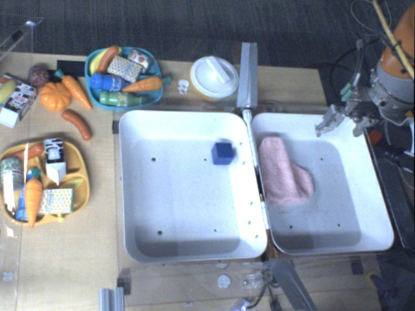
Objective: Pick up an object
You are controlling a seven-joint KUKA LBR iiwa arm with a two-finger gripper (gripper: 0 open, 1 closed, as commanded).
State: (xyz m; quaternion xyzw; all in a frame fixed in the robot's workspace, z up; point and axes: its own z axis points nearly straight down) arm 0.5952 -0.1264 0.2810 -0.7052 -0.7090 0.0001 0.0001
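A small blue cube (223,153) lies in the left white bin (149,232), near its upper right corner. A pink folded cloth (283,172) rests in the right white bin (363,232), along its left side. My gripper (342,123) hangs over the upper right corner of the right bin, well to the right of the cloth. Its two fingers are spread apart with nothing between them. The grey arm with its orange band (395,63) enters from the right edge.
On the bench left of the bins sit a blue bowl (123,76) of toy food, a yellow tray (42,183) of toy food, and loose toy vegetables. A white lidded container (214,76) stands behind the bins. A metal divider post (246,76) rises between them.
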